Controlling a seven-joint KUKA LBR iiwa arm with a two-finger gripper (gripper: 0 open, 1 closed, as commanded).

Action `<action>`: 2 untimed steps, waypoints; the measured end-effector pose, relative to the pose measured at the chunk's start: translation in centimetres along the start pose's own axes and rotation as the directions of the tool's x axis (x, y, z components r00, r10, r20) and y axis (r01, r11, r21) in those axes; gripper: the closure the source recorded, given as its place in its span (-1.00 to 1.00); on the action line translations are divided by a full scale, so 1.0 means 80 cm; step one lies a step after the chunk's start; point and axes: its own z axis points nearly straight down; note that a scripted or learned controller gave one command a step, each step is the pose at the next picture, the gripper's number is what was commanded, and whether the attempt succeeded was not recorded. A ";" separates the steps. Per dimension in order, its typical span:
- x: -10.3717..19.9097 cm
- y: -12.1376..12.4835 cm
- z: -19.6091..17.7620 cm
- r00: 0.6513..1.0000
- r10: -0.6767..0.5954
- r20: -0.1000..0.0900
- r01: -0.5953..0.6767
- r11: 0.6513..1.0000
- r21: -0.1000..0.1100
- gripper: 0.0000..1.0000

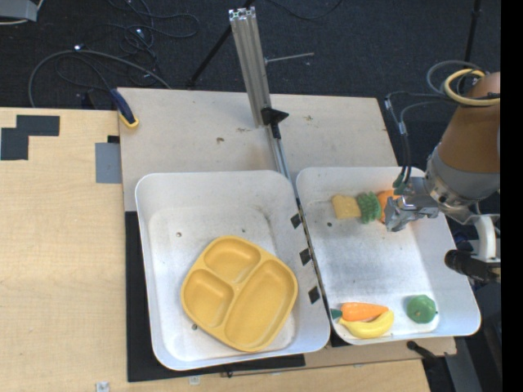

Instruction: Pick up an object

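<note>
Near edge, right bin: you have a banana (pixel 369 325) lying flat with a carrot (pixel 362 310) resting against its far side, the two touching.
Near right corner: you'll find a round green fruit (pixel 422 308) a little to the right of the banana, apart from it.
Left bin (pixel 155 219): you see a yellow plate (pixel 239 291) with three compartments, set toward the near side and turned at an angle.
Right bin (pixel 458 300): its far part holds a cluster of a pale yellow piece (pixel 346 207), a green leafy piece (pixel 369 207) touching its right side, and an orange piece (pixel 384 202) just beyond that.
Gripper (pixel 398 216): you can see it low over the far right part of the right bin, just right of the cluster, close to the orange piece.
Tool state: you cannot tell from this view whether it is spread or closed, nor whether it grips anything.
Arm (pixel 470 141): it comes in from the right, its orange band above the grey wrist.
Far side: a metal post (pixel 251 64) stands upright behind the bins.
</note>
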 end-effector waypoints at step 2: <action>0.060 -0.007 -0.034 1.000 -0.004 -0.002 0.004 1.000 0.006 1.00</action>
